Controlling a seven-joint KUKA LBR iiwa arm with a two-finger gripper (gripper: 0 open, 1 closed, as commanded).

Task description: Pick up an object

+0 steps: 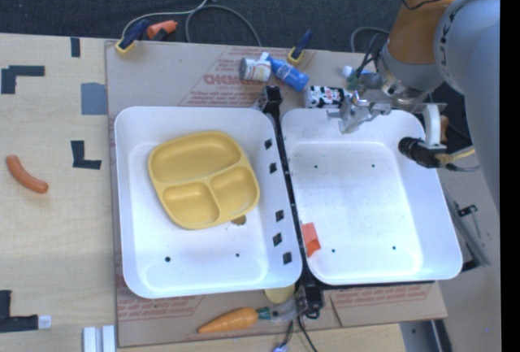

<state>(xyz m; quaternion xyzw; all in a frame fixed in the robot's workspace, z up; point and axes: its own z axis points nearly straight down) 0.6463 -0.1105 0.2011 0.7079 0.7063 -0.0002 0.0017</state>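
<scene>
A yellow divided plate (205,178) lies in the left bin (138,261), with a small brown thing (238,220) peeking out from under its near edge. My gripper (354,119) hangs over the far rim of the right bin (422,261), near that bin's back left corner. Nothing shows under the gripper except the white rim. The grey arm with its orange band (422,13) comes in from the upper right.
A small orange-red tag (310,238) sits at the right bin's left wall. Outside the bins lie a sausage (27,174) at far left, a carrot (229,319) in front, and a white-and-blue bottle (272,70) behind. Clamps (146,30) and cables line the back edge.
</scene>
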